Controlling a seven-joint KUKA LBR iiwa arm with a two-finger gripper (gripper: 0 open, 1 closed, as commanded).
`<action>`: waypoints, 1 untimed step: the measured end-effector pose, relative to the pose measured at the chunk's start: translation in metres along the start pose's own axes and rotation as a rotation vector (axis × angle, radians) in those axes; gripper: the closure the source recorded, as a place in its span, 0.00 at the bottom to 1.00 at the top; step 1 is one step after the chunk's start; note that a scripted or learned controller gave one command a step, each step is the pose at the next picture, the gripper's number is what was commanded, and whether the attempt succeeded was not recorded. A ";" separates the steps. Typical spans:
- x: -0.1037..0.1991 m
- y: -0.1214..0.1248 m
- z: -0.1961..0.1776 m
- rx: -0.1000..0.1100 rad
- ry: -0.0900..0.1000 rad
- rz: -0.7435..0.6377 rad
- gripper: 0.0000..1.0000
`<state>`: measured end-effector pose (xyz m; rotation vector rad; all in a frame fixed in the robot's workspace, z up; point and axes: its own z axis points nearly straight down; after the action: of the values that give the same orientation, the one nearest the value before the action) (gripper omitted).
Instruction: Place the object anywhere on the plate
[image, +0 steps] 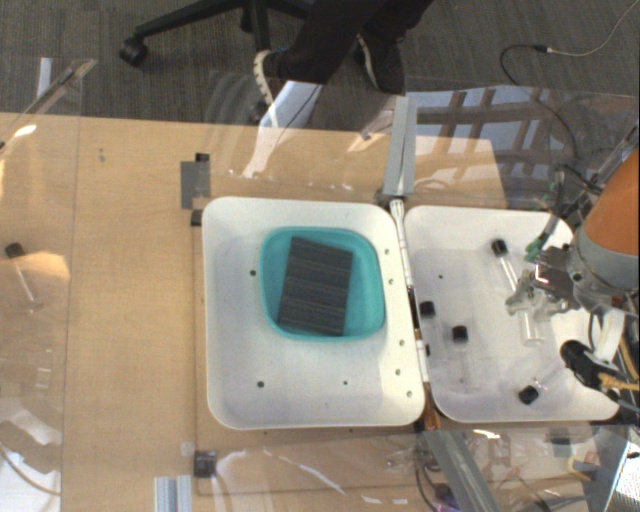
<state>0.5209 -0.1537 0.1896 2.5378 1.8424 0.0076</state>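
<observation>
Already the dark ribbed object (317, 286) lay flat on the teal plate (372, 290), covering most of its middle and leaving a teal margin showing all round. The plate sat inside the left white bin (300, 400), a little toward that bin's far side, with bare white floor between it and the near wall.

Beside the plate's bin, wall to wall, stood the right white bin (470, 400). The grey arm with its orange band (612, 225) reached over the far-from-plate side of that second bin, well apart from the plate. Its end effector (527, 300) hung over the second bin's floor, pale translucent fingers (521, 298) pointing roughly toward the plate; nothing showed between them, and whether they were spread or pressed together could not be told from this angle.

Several small black pieces (459, 333) were scattered on the second bin's floor: one near the wall shared with the plate's bin, one just past it, one toward the far side, and one near the front corner away from the plate.

Both bins rested on the wooden bench (120, 300), which stretched bare on the plate's other side. Beyond the bench, past the plate's far edge, an office chair base (200, 30) stood on grey carpet.
</observation>
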 end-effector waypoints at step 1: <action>0.057 -0.053 0.039 0.003 0.001 -0.192 1.00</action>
<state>0.4885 -0.0835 0.1507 2.3511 2.0796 0.0055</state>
